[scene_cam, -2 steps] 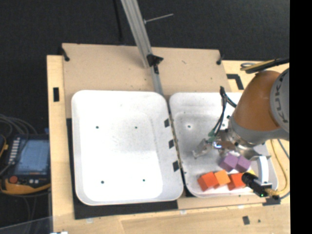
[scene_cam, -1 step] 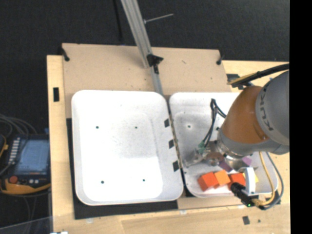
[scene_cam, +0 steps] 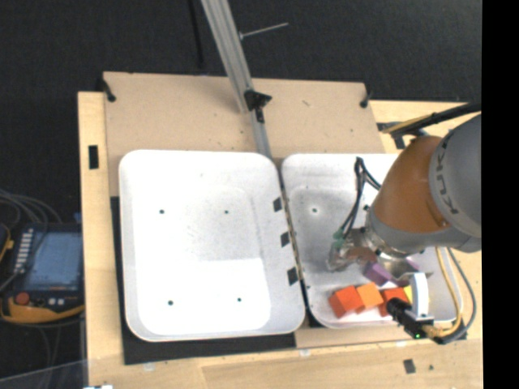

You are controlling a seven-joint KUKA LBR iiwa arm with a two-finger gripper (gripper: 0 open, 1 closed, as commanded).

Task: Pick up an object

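Gripper (scene_cam: 347,254) low in right bin (scene_cam: 312,186), lower right of frame; open or closed, cannot tell. Orange block (scene_cam: 347,301) just below it, purple piece (scene_cam: 375,272) beside, near bin's bottom edge.

Two shallow white bins sit side by side on one tabletop (scene_cam: 211,112): the left bin (scene_cam: 199,241) at nine o'clock and the right bin (scene_cam: 316,193) at three o'clock. In the right bin, toward five o'clock, lie three small blocks: one red-orange block (scene_cam: 346,301), one lighter orange block (scene_cam: 371,296) touching it, and one purple block (scene_cam: 376,271), partly hidden by the arm.
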